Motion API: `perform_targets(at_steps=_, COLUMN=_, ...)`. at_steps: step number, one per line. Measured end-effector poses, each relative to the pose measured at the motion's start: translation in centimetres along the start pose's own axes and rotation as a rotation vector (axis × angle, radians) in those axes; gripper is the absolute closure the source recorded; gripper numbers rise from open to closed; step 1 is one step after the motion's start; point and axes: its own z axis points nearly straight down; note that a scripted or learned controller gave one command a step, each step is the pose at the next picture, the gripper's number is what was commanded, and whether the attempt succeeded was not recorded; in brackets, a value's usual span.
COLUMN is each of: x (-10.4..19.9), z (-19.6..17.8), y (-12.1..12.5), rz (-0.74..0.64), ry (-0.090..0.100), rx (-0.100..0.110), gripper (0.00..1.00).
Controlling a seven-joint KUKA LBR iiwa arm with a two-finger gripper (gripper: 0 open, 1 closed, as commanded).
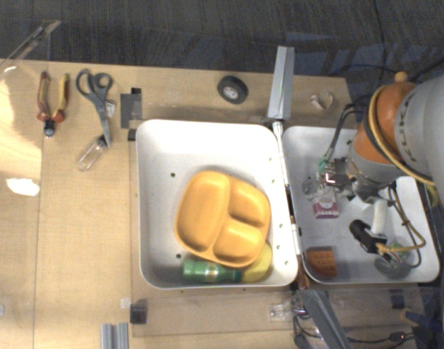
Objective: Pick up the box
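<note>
The counter (69,253) carries two white bins side by side; the left bin (156,151) is crowded, one yellow tray (223,215) filling its middle and near part, with one green bottle (207,270) and one yellow-green fruit (259,265) wedged between the tray and the near wall; bare floor remains along that bin's far and left edges. The right bin (301,147) holds the box (322,261), a small brown one, at its near left corner, just beside the near wall and the wall between the bins; one small pink-and-white packet (325,209) lies farther back, apart from the box. The arm (418,122) covers the right bin's right half; the end effector (325,180) hangs over the bin's middle left, above the packet and well apart from the box; whether it is open cannot be told, and nothing can be seen in its grip. On the counter's far left lie one pair of pliers (51,100) and one pair of scissors (98,97); one tape roll (232,89) sits beyond the left bin.
</note>
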Motion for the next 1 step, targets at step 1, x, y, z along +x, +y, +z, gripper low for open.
perform_targets(at_steps=1, x=1.09, z=-11.52, y=-2.65, rz=0.049, ry=0.001, rx=0.013, gripper=1.0)
